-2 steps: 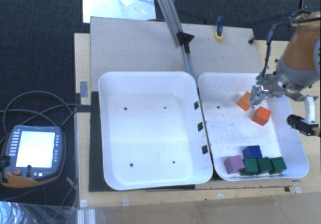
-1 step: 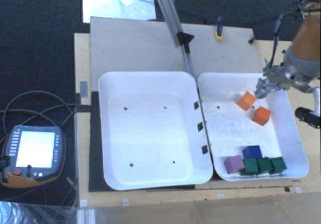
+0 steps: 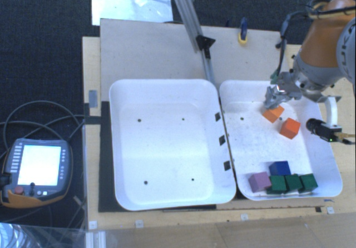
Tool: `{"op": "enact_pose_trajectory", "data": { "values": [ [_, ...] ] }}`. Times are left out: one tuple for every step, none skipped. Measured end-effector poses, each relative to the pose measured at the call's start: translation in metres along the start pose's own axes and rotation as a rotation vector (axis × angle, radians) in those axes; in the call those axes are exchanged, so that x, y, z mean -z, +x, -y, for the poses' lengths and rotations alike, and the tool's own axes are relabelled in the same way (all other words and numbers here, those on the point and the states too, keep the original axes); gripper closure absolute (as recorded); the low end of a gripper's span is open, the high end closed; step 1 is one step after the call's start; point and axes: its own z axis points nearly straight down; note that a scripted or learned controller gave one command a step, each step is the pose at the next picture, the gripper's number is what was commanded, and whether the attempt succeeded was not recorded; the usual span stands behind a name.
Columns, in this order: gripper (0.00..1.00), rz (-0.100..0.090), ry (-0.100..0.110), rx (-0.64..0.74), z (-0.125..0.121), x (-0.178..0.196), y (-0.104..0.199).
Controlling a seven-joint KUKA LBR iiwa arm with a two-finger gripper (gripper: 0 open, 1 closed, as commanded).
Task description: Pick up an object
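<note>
Over the right-hand white bin (image 3: 334, 177), near its far wall, hangs the gripper (image 3: 275, 99) of a grey arm with an orange band (image 3: 328, 33), reaching in from the right side of the view. Directly under the gripper, and touching or nearly touching its lower end, lies a small orange block (image 3: 272, 114) — the likeliest thing to be picked up. From the gripper the block sits straight below and a shade toward the near side of the bin, so the coming move looks like a short straight descent rather than any sideways travel. The block is turned at a slant to the bin's walls, its longer edge running roughly from near-left to far-right; the tool's own turn about its axis cannot be made out, so how it lines up with that edge is unclear. Whether the jaws are spread or pressed together cannot be told, since the metal parts blur into one grey mass, and nothing shows the block between them.

Just beside, toward the near right, rests a second orange block (image 3: 290, 128), apart from the first. Well apart, along the bin's near wall, a cluster sits packed together — a purple block (image 3: 258, 181), a blue block (image 3: 280, 168) and green blocks (image 3: 292, 183). To the left stands the other white bin (image 3: 119, 186), and a teach pendant (image 3: 36, 170) lies on the floor at far left
</note>
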Motion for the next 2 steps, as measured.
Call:
{"op": "enact_pose_trajectory", "data": {
  "values": [
    [1.00, -0.001, 0.000, 0.001, -0.005, -0.004, 0.049],
    [1.00, -0.002, -0.001, 0.002, -0.015, -0.007, 0.106]
  ]
}}
